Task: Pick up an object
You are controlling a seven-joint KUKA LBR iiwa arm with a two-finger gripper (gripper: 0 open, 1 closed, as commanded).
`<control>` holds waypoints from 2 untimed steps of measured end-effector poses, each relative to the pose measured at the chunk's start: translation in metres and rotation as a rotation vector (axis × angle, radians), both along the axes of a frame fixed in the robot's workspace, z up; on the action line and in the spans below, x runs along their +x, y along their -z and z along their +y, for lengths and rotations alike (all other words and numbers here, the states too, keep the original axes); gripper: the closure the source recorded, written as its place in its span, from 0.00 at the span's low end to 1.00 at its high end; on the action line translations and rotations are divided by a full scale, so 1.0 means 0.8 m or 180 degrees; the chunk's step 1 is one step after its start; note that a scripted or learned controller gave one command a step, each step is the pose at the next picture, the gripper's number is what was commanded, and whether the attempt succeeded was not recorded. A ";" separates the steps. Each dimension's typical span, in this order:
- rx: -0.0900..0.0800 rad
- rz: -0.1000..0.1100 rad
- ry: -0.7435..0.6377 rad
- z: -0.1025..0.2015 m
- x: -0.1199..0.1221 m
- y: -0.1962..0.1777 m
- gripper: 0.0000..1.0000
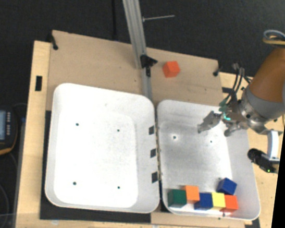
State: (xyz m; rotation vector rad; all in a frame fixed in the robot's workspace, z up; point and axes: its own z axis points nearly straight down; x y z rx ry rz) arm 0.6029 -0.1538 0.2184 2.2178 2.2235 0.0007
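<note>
Wooden table (pixel 112 64) with two shallow white bins; coloured cubes (pixel 204 198) sit along the right bin's (pixel 188 159) near edge. Hand (pixel 220 123) hovers well apart from them, fingers apparently spread, holding nothing, so picking's all left.

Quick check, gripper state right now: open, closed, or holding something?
Gripper: open, nothing between its fingers, over the right bin, far from the blocks.

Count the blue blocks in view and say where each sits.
2, both in the right bin: one blue block near its right wall, another in the row along the near wall. None looks hidden.
</note>
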 end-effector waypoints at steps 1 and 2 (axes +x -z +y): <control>-0.0009 -0.0007 0.0010 -0.042 -0.009 -0.040 0.00; 0.0001 0.0026 0.0014 -0.054 -0.039 0.087 0.00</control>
